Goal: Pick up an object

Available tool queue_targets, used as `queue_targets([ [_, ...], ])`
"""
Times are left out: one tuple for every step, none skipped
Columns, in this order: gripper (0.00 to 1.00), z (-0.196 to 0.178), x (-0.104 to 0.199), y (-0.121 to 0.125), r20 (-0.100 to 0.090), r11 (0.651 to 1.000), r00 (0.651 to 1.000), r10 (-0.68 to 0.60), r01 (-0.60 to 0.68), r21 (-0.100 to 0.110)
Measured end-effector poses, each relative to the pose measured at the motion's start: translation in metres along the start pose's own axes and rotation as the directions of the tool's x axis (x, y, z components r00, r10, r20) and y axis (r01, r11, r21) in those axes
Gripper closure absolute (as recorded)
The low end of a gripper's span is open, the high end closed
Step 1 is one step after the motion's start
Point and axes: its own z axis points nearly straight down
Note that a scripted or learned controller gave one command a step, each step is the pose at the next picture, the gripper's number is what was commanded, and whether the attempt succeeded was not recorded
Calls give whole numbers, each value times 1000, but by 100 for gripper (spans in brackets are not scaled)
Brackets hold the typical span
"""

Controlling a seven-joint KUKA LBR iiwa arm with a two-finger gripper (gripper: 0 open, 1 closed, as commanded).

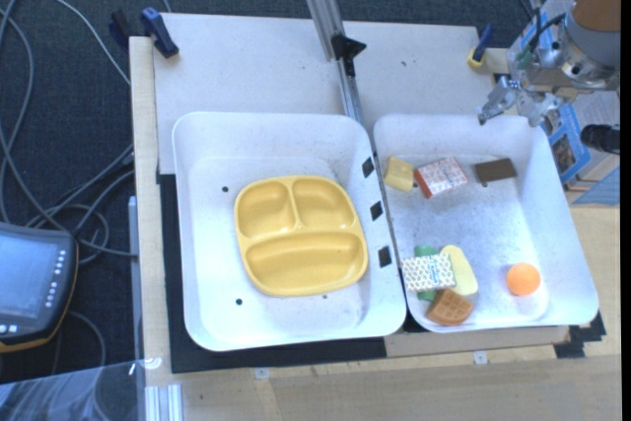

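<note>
Objects for picking are scattered in the right bin [562, 212], and nothing is seen between the fingers of the pincer [508, 105], which hangs spread open at the upper right of the frame, just above that bin's far rim. Nearest below it, a brown block [495, 171] lies flat beside a red-and-white box [441, 176]; both are judged light and stiff, best taken across their short sides. An orange ball [524, 279], lower right, may roll away when touched.
</note>
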Motion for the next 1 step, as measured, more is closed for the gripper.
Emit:
queue_targets([
  [0, 0, 0, 0, 1, 1000, 1000, 0, 0, 0],
])
